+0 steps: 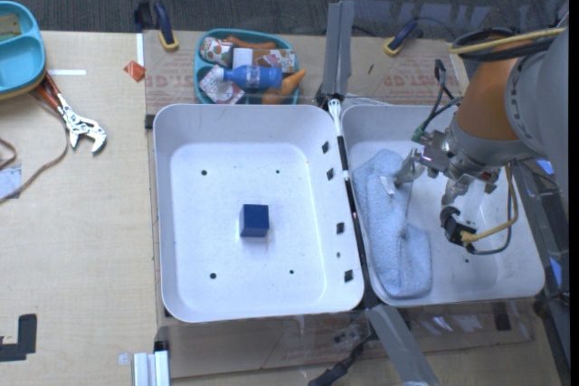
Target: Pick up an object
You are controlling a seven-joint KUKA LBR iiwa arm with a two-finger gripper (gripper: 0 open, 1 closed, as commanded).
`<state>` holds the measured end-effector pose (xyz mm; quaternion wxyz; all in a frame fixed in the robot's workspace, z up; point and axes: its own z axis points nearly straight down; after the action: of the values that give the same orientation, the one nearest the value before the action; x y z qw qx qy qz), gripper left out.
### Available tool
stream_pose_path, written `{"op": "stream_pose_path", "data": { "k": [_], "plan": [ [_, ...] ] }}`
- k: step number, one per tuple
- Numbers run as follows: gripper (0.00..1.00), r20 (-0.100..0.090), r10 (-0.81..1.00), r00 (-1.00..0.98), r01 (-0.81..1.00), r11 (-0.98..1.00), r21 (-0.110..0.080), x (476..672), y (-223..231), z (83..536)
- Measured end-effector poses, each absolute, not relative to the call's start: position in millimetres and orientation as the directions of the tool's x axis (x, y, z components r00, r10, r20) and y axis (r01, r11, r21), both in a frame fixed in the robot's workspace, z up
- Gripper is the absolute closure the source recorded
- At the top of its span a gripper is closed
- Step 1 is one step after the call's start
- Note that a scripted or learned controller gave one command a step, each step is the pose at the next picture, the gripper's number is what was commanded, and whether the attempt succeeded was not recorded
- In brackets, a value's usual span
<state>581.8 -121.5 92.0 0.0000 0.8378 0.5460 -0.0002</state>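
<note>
A small dark blue cube (255, 220) lies near the middle of the left bin (181, 285). A pale blue-grey cloth (394, 230) lies crumpled along the left side of the right bin (507, 280). My gripper (427, 185) hangs over the right bin, just right of the cloth's upper end, below the arm's orange band (487, 99). Its fingers stand open with nothing between them; one fingertip (403, 175) is over the cloth's edge.
A teal tray of mixed small items (246, 68) sits behind the left bin. A wrench (80, 129) and a blue dish (18, 45) lie on the bench at far left. Cables (479, 235) loop from the wrist over the right bin.
</note>
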Motion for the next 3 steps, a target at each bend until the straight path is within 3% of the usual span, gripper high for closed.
{"op": "stream_pose_path", "data": {
  "k": [1,2,3],
  "plan": [
    [1.0,-0.001,0.913,0.408,0.913,-0.408,-0.002,581.5,-123,100],
    [1.0,-0.002,0.941,0.337,0.941,-0.338,-0.002,564.5,-170,200],
    [1.0,-0.001,0.958,0.285,0.958,-0.285,-0.004,542.7,-197,174]
  ]
}}
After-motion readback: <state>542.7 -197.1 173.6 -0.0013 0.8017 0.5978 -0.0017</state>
